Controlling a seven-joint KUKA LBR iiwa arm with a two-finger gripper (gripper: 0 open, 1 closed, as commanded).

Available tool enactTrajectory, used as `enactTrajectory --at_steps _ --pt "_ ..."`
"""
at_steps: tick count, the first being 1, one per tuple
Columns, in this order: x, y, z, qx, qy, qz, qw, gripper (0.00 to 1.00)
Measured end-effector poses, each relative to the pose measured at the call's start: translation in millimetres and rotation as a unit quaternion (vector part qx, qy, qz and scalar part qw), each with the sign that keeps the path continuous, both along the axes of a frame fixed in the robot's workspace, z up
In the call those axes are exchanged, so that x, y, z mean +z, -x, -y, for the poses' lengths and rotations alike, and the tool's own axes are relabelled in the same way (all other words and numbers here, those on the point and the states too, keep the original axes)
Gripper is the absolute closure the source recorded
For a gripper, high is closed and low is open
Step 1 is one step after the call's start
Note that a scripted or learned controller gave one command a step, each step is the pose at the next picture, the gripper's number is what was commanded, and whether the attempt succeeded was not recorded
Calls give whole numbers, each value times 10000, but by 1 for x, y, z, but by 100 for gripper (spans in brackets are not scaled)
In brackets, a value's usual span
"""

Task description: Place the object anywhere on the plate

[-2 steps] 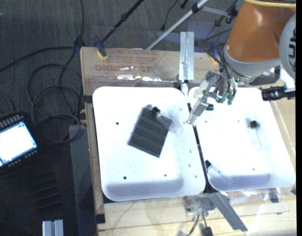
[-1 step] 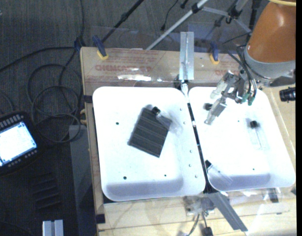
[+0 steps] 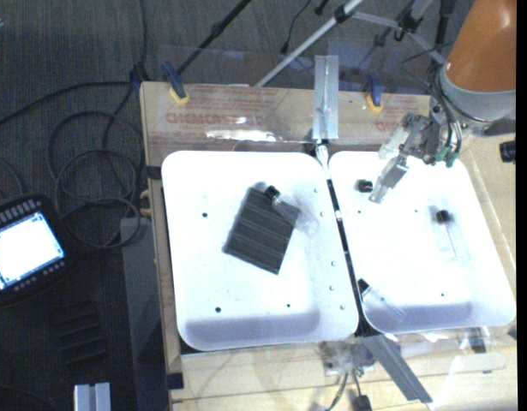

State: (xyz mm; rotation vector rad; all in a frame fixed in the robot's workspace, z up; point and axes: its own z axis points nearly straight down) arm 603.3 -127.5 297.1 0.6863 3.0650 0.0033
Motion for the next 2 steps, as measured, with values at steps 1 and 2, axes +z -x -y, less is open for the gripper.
enactTrajectory --at_steps 1,2 --pt "-6 -19 -81 53 4 -4 10000 0" --pt "-6 -19 -81 53 4 -4 10000 0"
